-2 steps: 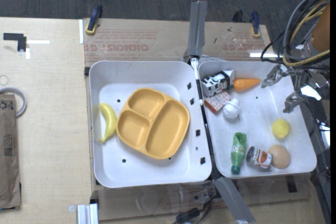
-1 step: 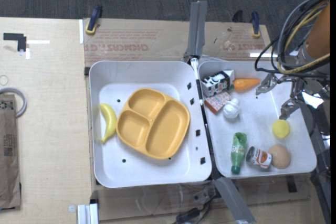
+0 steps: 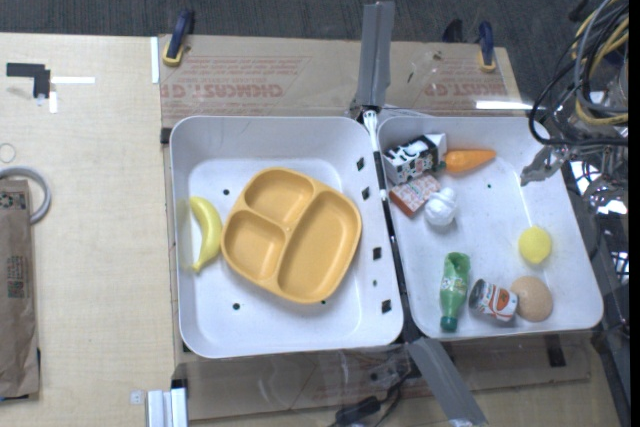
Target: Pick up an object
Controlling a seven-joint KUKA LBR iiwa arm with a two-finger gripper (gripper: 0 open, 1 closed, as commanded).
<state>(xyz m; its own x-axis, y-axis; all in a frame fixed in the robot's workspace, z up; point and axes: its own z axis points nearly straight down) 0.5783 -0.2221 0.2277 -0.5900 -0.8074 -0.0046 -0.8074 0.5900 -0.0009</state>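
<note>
end effector [image 3: 535, 170] parked at far right edge of right bin [image 3: 500, 125], honestly couldn't tell if clenched or released, lemon [image 3: 535, 245] left near that bin's right edge, green bottle [image 3: 453, 290] and can [image 3: 492, 301] along its near edge, yellow plate [image 3: 290, 233] and banana [image 3: 205, 232] dumped in left bin [image 3: 185, 315]

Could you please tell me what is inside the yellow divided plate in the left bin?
The yellow divided plate shows three bare compartments. A banana lies beside its left rim, in the bin. What is under the plate is covered.

the brown paper bag [image 3: 17, 285] is cut off by the left edge; the small can's [image 3: 491, 301] label is too blurred to read.
</note>
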